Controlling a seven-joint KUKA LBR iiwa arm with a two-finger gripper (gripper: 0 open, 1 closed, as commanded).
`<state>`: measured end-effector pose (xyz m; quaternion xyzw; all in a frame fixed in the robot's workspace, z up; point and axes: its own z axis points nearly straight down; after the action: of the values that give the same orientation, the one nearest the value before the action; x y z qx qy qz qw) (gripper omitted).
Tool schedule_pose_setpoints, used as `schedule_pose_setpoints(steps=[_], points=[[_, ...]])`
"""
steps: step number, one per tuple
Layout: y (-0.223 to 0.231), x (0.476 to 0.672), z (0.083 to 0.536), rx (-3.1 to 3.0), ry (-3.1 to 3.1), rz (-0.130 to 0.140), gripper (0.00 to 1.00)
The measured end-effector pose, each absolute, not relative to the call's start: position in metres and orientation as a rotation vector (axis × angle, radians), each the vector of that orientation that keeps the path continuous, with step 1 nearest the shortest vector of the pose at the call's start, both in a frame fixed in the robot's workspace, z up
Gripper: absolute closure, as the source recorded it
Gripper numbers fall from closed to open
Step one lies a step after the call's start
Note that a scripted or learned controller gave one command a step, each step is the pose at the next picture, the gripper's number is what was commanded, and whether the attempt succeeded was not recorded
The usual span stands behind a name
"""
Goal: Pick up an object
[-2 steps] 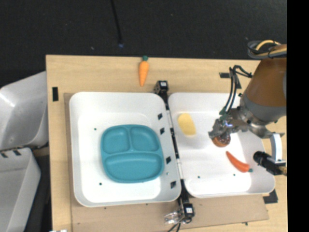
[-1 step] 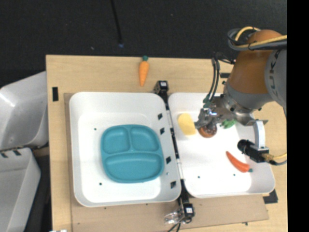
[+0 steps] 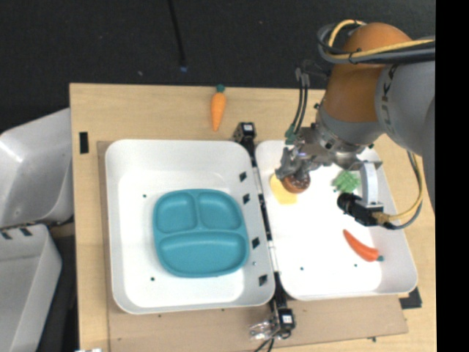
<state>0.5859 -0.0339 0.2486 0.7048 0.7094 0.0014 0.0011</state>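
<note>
My gripper hangs over the upper left part of the right bin, pointing down. A small brown object sits right under its tip, on or beside a yellow piece. Whether the brown object is between the fingers I cannot make out. A green toy lies to the right of the gripper, partly behind the arm. A red-orange chili pepper lies lower right in the same bin.
The left bin holds a teal divided plate. An orange carrot lies on the wooden bench above the bins. A black cable connector from the arm hangs over the right bin.
</note>
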Motion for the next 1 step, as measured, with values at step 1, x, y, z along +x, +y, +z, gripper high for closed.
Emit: schedule_pose_setpoints(steps=[1], points=[[0.0128, 0.6045, 0.2506, 2.213, 2.228, 0.004, 1.0]])
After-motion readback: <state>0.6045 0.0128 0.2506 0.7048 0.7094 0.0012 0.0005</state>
